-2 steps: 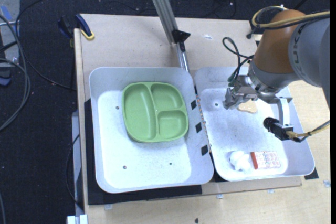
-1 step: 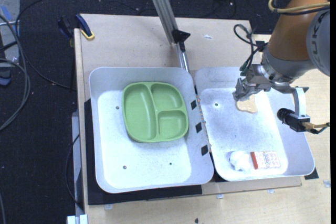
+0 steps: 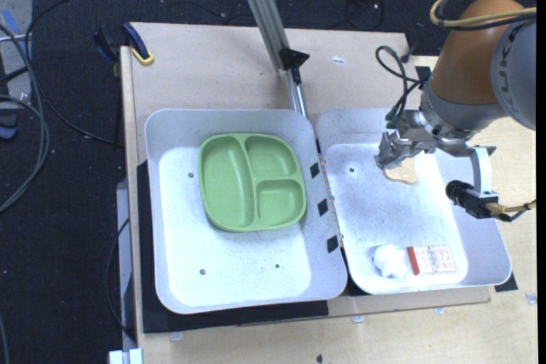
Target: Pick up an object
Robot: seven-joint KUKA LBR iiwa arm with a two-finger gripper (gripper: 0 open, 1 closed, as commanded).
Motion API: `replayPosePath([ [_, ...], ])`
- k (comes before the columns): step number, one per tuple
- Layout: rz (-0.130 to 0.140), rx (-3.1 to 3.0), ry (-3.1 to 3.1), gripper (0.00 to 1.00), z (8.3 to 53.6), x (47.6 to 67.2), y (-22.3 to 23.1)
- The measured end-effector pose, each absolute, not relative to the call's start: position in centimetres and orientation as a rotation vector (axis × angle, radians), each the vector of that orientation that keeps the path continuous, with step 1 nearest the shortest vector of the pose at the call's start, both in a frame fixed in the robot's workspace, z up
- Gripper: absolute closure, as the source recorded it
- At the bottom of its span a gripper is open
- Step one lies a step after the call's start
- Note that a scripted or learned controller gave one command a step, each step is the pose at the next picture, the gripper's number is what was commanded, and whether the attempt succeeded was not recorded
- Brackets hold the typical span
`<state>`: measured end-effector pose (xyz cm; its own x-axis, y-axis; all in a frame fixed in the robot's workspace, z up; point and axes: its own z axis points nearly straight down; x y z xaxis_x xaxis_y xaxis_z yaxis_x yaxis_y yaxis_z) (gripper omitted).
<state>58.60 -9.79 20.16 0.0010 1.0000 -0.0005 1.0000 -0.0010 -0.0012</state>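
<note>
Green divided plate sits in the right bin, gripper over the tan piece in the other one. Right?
Not quite. The camera view shows the green divided plate in the left bin, not the right. The gripper is over the tan piece in the right bin.

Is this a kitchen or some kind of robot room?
Probably a robot lab, not a kitchen. A grey and orange robot arm reaches over two shallow white bins on a wooden bench, and loose black cables trail across the dark floor.
</note>
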Motion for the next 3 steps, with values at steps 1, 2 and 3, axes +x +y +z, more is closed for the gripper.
replayPosePath([
  [1,-0.005,-2.215,-2.231,1.00,21.3,60.6,-5.5],
  [2,-0.004,-2.213,-2.230,1.00,20.8,62.3,-0.2],
  [3,-0.007,-2.214,-2.232,1.00,22.1,64.5,5.2],
])
